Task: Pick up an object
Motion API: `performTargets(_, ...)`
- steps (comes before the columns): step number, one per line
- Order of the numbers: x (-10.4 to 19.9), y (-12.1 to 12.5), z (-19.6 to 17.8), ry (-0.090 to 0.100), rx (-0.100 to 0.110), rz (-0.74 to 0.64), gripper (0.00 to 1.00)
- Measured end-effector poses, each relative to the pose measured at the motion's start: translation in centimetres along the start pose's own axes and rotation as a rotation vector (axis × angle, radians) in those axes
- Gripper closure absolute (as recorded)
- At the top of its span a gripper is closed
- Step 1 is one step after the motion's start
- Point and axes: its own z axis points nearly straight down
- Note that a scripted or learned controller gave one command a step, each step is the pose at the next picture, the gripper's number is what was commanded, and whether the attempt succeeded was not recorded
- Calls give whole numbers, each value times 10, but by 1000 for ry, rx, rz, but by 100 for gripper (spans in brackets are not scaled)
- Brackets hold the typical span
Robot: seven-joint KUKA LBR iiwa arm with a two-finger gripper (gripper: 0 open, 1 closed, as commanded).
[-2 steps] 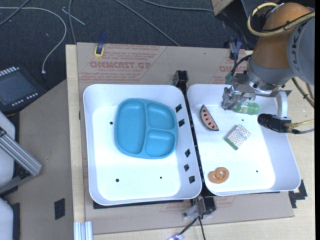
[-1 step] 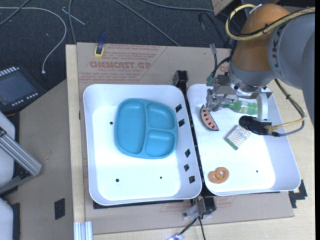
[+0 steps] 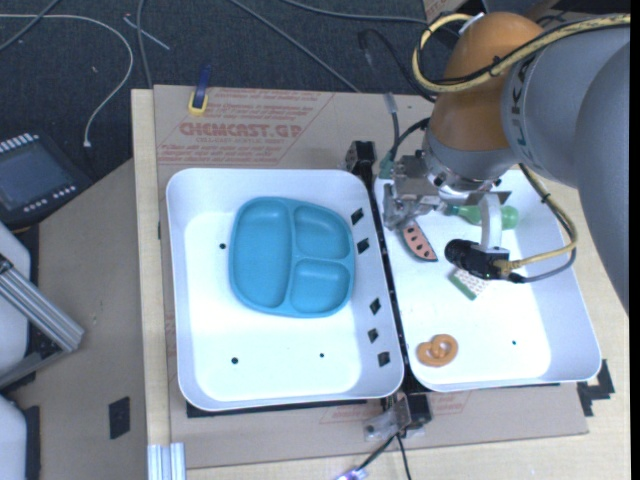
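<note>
The 2 bins [image 3: 200, 368] look like smooth, faintly glossy white plastic; the blue divided tray [image 3: 290, 258] is matt plastic; the bench board [image 3: 150, 268] is brown cardboard.

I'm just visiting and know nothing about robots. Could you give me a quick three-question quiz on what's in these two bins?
1. True or false: the blue divided tray lies in the left bin.
2. What lies near the right bin's front edge? A) the pretzel-shaped toy B) a spoon C) a cup
3. How many compartments does the blue divided tray have?

Key: 1 true. 2 A. 3 three.
</note>
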Motion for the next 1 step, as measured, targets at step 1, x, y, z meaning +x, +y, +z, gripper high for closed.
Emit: performTargets(1,54,-4,-26,0,-6,-1,100)
